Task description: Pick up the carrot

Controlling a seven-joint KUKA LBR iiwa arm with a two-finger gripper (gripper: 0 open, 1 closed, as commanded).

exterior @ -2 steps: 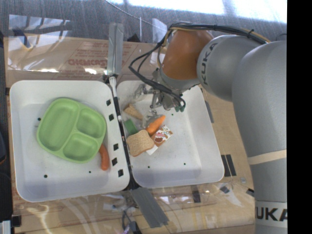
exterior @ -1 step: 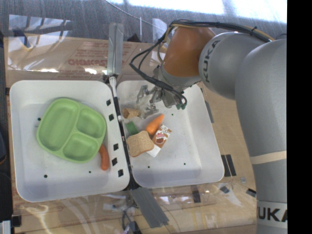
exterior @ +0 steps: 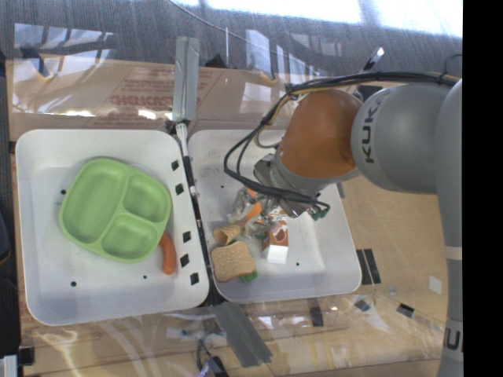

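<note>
One arm (exterior: 377, 140) reaches from the right, wrist bent down over the right bin (exterior: 334, 261); carrot (exterior: 168, 254) lies in the left bin (exterior: 39, 234).

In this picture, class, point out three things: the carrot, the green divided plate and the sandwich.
carrot (exterior: 168, 255): camera view, middle of its orange body, left bin.
green divided plate (exterior: 115, 207): camera view, ridge where its compartments meet.
sandwich (exterior: 233, 262): camera view, centre of the top bread slice, right bin.

Grey KUKA-lettered arm (exterior: 409, 140) with orange band (exterior: 318, 136) and black cables (exterior: 259, 136).
</note>
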